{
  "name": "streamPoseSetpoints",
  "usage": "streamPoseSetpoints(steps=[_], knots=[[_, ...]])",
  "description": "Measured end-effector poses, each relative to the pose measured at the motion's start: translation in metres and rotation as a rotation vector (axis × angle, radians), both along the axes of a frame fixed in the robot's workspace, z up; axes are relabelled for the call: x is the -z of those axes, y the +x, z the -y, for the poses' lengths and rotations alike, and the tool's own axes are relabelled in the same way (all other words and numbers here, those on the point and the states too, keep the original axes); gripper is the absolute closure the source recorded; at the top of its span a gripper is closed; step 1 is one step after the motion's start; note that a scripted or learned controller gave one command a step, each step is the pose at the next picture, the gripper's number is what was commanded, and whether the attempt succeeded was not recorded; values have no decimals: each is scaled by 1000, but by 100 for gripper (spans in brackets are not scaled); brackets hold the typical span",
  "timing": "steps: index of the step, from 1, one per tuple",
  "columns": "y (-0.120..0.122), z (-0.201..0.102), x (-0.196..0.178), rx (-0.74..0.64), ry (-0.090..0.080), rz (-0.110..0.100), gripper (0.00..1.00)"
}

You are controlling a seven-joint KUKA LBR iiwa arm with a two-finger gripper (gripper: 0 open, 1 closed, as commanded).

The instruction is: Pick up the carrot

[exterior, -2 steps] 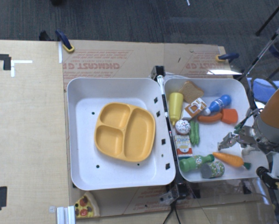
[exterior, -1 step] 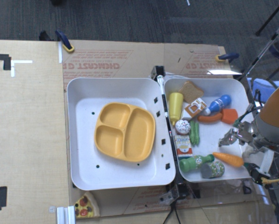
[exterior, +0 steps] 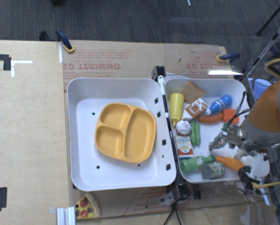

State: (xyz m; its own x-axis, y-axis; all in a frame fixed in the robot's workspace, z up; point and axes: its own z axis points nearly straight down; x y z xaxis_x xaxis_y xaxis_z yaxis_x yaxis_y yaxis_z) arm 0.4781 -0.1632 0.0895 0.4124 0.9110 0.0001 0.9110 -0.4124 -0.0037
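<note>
Carrot [exterior: 230,162] lies in the right bin [exterior: 210,81], near that bin's front right corner, its thick orange end toward the right and its tip pointing left, touching the grey can [exterior: 212,170] just in front of it. From the camera view the gripper [exterior: 223,140] hangs low over the right bin, just behind the carrot, with nothing visible between its fingers; whether they are spread or closed cannot be told, since the metal parts blur together. The arm [exterior: 267,114] comes in from the right, its orange band broad above the wrist. A green bottle [exterior: 195,163] lies left of the can, and behind it sit a small carton [exterior: 184,146], a green pod [exterior: 195,134], a white ball [exterior: 183,127] and a yellow cup [exterior: 176,107]. Farther back are a slice of bread [exterior: 192,91], an orange-and-white box [exterior: 196,108], a blue-and-white bottle [exterior: 218,105] and a red sausage [exterior: 211,118]. In the left bin [exterior: 79,125] rests a yellow divided plate [exterior: 126,132]. A toy pizza slice [exterior: 85,207] lies on the cardboard [exterior: 112,62] in front of the left bin.
</note>
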Motion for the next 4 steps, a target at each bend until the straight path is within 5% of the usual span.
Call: streamPoseSetpoints(steps=[1, 2, 3, 4], knots=[[0, 42, 0, -82, 12, -2, 0], [1, 35, -1, 150, 0, 3, 0], [0, -1, 0, 197, 0, -1, 0], [0, 38, 0, 253, 8, -4, 0]])
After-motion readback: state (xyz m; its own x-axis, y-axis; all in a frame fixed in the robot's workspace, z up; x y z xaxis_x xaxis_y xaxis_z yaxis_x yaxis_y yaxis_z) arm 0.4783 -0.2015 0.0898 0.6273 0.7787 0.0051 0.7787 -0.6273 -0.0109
